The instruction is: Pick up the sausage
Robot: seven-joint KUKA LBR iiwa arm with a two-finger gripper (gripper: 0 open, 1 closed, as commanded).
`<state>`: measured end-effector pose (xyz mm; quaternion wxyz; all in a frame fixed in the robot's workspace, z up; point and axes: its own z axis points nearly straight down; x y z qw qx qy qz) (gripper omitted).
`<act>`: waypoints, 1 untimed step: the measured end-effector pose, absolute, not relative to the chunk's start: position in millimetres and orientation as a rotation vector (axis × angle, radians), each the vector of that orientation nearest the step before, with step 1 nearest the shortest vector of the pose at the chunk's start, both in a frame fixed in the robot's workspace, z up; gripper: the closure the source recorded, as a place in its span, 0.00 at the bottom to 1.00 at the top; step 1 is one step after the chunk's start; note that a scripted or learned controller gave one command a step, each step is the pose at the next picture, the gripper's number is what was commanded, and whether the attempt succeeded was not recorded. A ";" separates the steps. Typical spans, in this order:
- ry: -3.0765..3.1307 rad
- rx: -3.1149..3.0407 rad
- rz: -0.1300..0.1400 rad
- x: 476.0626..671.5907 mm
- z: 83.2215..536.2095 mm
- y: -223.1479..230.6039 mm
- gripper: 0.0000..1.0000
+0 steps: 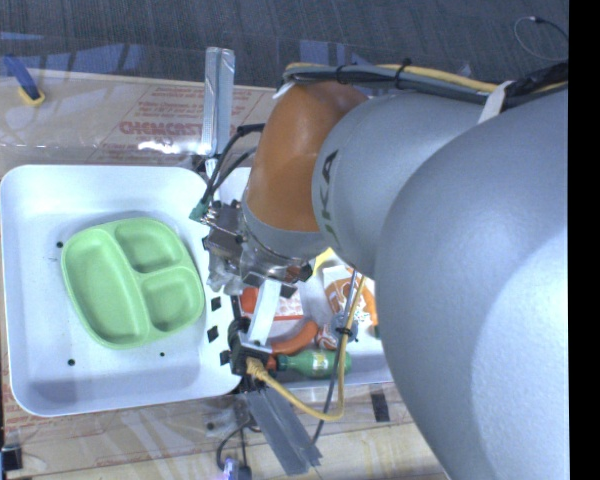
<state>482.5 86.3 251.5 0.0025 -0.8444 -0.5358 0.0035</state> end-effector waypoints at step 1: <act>-1.560 -2.722 0.012 479.6 197.6 133.9 1.00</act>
